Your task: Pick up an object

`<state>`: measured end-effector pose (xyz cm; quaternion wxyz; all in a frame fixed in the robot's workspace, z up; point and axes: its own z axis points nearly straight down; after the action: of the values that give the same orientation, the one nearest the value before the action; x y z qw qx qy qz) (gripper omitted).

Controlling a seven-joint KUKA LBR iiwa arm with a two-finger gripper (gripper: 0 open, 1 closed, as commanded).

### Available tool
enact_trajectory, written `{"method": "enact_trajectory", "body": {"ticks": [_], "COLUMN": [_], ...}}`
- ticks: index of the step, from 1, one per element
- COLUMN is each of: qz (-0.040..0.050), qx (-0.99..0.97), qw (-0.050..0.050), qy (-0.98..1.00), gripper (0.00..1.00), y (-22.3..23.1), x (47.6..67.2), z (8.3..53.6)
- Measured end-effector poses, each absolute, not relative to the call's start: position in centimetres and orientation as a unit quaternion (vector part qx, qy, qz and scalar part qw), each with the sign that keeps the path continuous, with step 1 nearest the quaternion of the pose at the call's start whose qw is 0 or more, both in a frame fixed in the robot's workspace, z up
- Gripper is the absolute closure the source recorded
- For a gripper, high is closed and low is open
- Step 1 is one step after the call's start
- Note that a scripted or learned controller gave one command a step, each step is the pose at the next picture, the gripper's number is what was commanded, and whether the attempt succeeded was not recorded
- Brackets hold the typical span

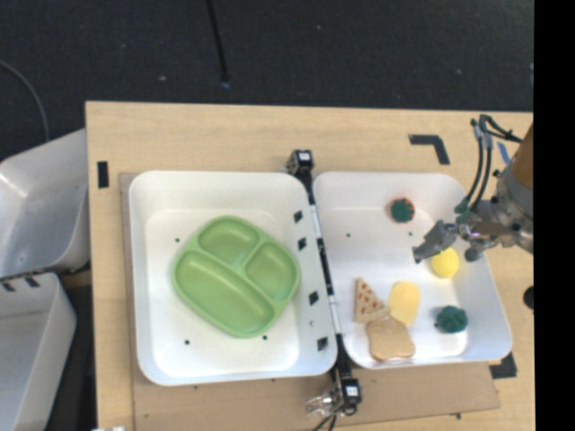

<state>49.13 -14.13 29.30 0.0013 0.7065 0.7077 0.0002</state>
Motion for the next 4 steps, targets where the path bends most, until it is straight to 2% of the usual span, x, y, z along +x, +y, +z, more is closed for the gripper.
{"method": "enact_trajectory", "body": {"ticks": [3, 4], "qz": [-0.0011, 0.0006], "qx": [0.708, 0.71], "qw": [-0.001, 0.001], "qy": [0.706, 0.704], "gripper": [0.0, 1.0], "y": [-15.1, -15.2], "x": [51.2, 51.3], "z": [13.8, 15.1]}}
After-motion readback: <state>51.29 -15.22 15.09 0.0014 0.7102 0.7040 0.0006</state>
